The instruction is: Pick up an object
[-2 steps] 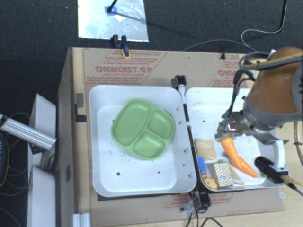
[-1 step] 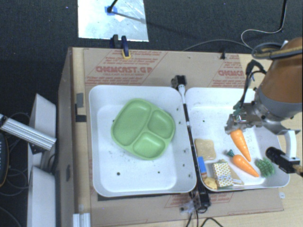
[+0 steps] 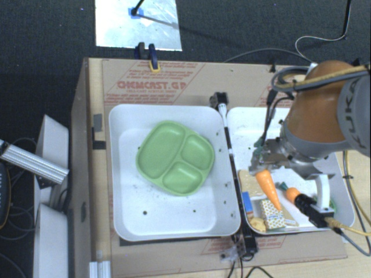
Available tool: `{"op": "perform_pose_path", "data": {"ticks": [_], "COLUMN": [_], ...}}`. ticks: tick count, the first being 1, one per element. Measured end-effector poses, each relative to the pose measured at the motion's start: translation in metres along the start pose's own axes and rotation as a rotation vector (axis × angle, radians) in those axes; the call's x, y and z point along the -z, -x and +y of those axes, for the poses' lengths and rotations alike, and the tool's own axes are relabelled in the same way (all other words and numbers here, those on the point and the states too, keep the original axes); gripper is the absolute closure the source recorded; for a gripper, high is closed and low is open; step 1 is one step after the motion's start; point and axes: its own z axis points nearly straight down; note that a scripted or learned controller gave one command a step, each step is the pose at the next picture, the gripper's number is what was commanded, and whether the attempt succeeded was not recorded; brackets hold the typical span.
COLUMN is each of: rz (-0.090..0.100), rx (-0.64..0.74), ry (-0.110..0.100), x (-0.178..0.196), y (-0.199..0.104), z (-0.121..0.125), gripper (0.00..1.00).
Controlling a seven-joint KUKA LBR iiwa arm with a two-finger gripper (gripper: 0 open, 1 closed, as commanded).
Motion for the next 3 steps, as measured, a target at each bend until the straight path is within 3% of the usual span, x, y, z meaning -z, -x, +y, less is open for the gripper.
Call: {"op": "perform_pose_path", "data": {"ticks": [1, 2, 3], "rz": [-0.001, -0.002, 0.0], "rx": [-0.002, -0.002, 0.0], "ry": [0.002, 0.001, -0.002], "x": [0.022, 0.03, -0.012], "y": [0.028, 0.087, 0.028], "z": [0.055, 0.021, 0.002], "gripper": [1.0, 1.0, 1.0]}}
